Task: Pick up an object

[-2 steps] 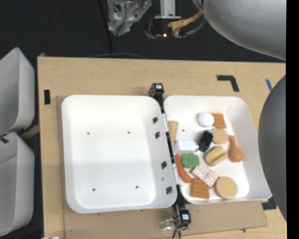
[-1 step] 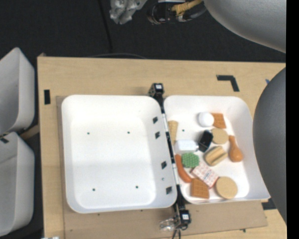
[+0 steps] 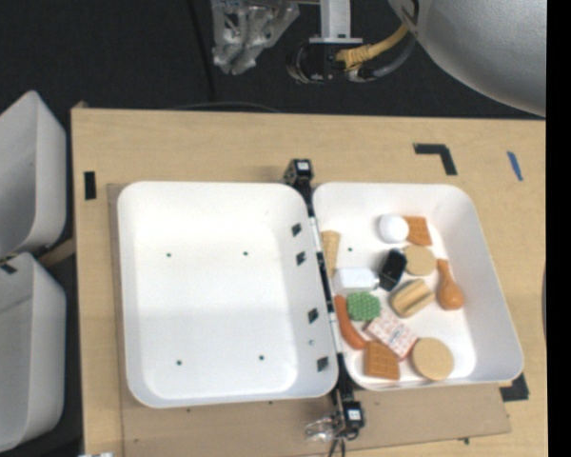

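Table: tan board, filling most of the frame, dark floor round it at top and left. Black L-mark and short blue mark on the board, upper right. 2 white boxes at the left edge, one above the other, partly off frame.

2 white bins side by side mid-frame, touching along a seam w/ small black clips. Left bin: bare white floor w/ a few dark dots. Right bin: holds all the objs, bunched in its left and centre.

Arm: big grey body, upper right. Gripper at top centre, high over the dark floor, well apart from both bins, w/ a white strap and a looped cable just right of it. Jaws: blurred metal, can't tell open or shut, nothing seen in them.

Nothing lies over the objs from above.

Count in right bin, approx 12:
- white ball x1, w/ orange square just right
- black block x1
- tan discs x2: one mid, one lower right
- bun x1
- drumstick x1, orange
- white block x1
- green piece x1
- sausage x1, red, along left wall
- cone x1, pale, upper left
- waffle x1
- pink-dotted piece x1
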Robot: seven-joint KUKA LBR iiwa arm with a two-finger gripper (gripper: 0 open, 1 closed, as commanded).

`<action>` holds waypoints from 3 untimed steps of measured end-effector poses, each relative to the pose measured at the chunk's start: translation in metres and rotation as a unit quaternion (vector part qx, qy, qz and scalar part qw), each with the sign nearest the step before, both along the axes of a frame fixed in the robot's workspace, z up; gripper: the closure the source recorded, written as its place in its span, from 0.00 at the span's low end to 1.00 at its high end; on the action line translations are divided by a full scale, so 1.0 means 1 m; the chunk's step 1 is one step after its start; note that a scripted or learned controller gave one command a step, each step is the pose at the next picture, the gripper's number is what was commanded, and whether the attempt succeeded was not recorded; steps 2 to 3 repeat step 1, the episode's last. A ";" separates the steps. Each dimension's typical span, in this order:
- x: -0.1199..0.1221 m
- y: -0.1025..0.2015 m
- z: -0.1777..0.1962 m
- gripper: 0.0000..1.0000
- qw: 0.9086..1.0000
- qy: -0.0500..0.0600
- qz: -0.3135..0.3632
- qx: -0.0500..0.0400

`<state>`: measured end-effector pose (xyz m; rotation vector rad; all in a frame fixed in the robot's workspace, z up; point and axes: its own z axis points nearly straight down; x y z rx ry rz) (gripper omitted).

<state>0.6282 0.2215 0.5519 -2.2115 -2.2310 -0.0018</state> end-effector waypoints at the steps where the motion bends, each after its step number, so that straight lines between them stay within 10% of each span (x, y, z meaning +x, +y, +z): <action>1: -0.037 0.000 -0.001 1.00 1.000 0.001 0.000 0.000; 3: -0.037 0.000 -0.001 1.00 1.000 0.001 0.000 0.000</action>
